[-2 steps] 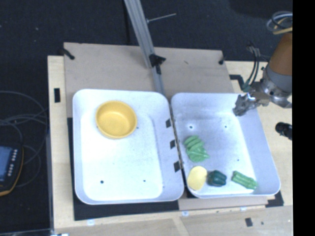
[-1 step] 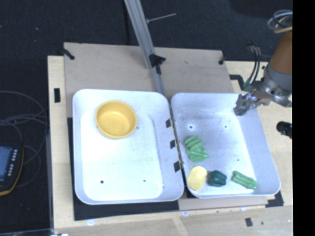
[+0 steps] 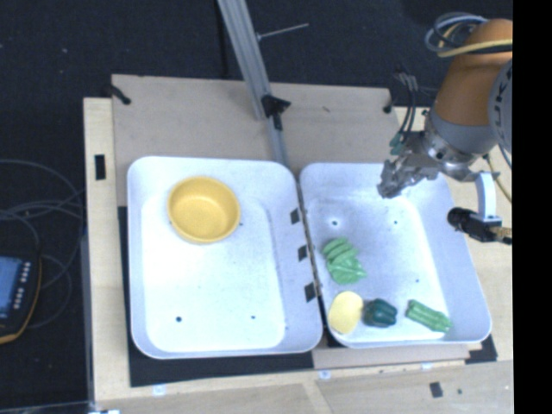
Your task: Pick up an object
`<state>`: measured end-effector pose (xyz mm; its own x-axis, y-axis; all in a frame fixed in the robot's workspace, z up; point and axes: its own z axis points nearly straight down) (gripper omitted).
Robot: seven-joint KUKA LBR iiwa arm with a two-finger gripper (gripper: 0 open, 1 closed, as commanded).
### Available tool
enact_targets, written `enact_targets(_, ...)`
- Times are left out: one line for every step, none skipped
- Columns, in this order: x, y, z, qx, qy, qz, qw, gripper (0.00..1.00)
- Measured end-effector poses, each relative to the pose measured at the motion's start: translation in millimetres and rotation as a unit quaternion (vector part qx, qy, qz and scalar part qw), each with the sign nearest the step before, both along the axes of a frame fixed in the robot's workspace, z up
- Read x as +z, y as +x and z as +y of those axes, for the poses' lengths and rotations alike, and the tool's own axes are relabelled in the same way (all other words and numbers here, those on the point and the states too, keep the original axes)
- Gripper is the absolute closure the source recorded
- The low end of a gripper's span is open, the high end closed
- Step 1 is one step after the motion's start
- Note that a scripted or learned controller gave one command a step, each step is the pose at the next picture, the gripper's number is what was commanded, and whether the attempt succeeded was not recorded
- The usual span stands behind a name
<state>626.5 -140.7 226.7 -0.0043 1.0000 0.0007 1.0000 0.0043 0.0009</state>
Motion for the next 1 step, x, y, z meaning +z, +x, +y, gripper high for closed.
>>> enact_targets(4.2, -4.9, 50.8, 0.0, 0.0002, 0.0, 1.0, 1.0)
